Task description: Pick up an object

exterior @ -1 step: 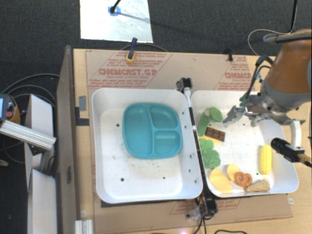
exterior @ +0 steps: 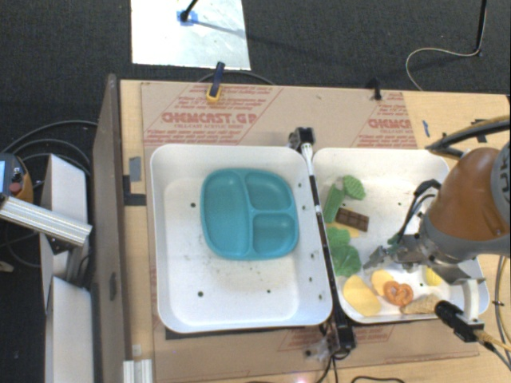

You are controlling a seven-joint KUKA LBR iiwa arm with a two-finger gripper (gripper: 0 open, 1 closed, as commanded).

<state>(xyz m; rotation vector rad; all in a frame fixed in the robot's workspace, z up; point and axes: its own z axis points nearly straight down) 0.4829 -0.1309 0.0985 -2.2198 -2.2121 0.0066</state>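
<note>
Camera view: The grey arm (exterior: 471, 206) reaches in from the right over the right-hand bin (exterior: 383, 162) on the counter. Its gripper (exterior: 387, 254) is low above the bin's near half, among a scatter of toy foods. From this angle it cannot be told whether the gripper is open or closed, and nothing is visibly held.

The closest candidates lie just toward the near edge of the bin. An orange pretzel (exterior: 397, 293) sits just below the gripper in the picture. A flat yellow piece (exterior: 361, 296) lies beside the pretzel on its left. A green leafy piece (exterior: 344, 258) lies just left of the gripper, against the divider between the bins. A brown bar (exterior: 351, 219) sits farther up and to the left, with its long axis running roughly left to right and slightly tilted. Another green piece (exterior: 352, 187) lies beyond the bar.

The left-hand bin (exterior: 180, 238) carries a teal divided plate (exterior: 249, 214), well apart from the arm.

By this view, the pretzel and the green leafy piece are the nearest picks. Either calls for only a short shift, toward the near rim or toward the divider.
</note>
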